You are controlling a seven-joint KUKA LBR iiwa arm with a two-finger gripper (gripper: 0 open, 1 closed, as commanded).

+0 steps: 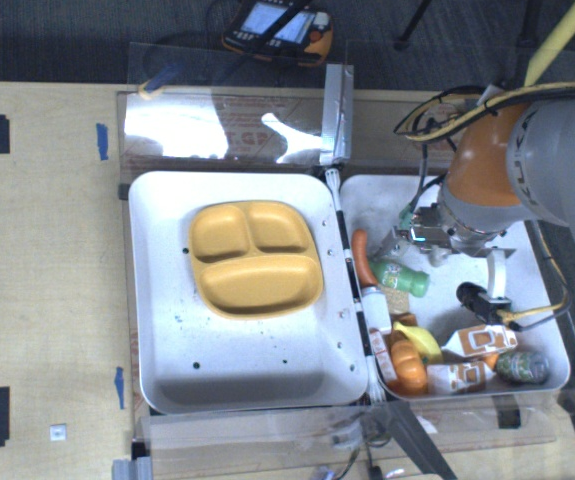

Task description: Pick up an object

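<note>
The carrot (408, 364) lies at the right bin's (552, 278) near edge, below and left of the claw (435, 250), long axis running toward the claw. A banana (419, 338) touches it. The green bottle (403, 278) lies just under the claw, lengthwise left-right. Claw opening: cannot tell.

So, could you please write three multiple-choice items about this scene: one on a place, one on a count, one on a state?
1. Where does the yellow tray lie?
A. left bin
B. right bin
C. on the bench

2. How many compartments does the tray have?
A. two
B. three
C. five

3. How does the tray sit?
A. flat, open side up
B. on its edge
C. upside down

Answers: 1 A, it rests in the left bin. 2 B, two small hollows above one wide hollow. 3 A, the hollows face the camera.
</note>
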